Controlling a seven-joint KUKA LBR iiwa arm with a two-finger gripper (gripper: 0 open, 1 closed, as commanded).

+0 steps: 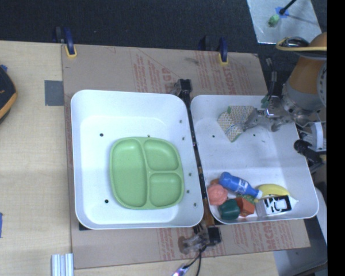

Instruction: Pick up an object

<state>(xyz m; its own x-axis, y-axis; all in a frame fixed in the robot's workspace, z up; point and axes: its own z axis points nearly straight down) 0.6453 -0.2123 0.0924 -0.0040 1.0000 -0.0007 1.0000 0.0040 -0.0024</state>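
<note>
Gripper [259, 118] low over right bin [287, 154], far side, just beside patterned cloth [232, 121]; fingers' state unclear. Green tray [145, 173] in left bin [92, 131]. Toys piled in near corner.

Both bins [132, 102] are plain white on a tan bench [29, 171]. The divided tray [145, 172] is pale green. A patterned cloth [232, 122] shows grey and cream speckle. The bottle [239, 185] is blue with a white cap, beside an orange-red ball [217, 194], a dark green block [230, 210] and a yellow banana [274, 190].
</note>
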